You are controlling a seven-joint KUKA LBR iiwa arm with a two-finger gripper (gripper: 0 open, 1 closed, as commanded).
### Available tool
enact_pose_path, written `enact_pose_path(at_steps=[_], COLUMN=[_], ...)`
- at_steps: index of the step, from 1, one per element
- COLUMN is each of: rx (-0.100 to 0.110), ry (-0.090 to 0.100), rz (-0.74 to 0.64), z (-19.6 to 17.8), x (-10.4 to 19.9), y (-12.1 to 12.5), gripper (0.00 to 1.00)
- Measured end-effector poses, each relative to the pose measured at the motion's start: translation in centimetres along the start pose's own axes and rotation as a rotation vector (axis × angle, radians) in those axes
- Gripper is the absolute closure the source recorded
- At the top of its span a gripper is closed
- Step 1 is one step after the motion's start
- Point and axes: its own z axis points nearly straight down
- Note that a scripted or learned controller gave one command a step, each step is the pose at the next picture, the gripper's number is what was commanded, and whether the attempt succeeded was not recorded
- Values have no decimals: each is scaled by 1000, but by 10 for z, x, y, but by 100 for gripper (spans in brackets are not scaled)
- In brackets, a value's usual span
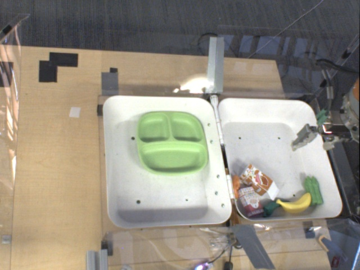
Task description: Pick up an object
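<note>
The right bin (264, 122) holds a cluster of items in its near corner: a yellow banana (296, 203), a green pod-like toy (314, 190), an orange-and-white snack packet (256, 182) and a dark red packet (250, 202). My gripper (316, 139) hangs over the right bin's right side, above and behind the cluster, apart from every item. Its fingers (303, 135) are spread open with nothing between them.
A green divided plate (171, 142) lies in the left bin (121, 167). A metal divider (216, 66) stands behind the seam between the bins. The far half of the right bin is bare white floor.
</note>
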Motion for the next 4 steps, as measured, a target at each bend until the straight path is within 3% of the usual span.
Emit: enact_pose_path(at_steps=[1, 2, 3, 4], rx=[-1, 0, -23, -2], ry=[1, 1, 1, 0], rz=[39, -138, -157, 41], z=[-4, 141, 189, 191], x=[25, 57, 63, 22], y=[44, 18, 12, 146], gripper=[0, 0, 0, 0])
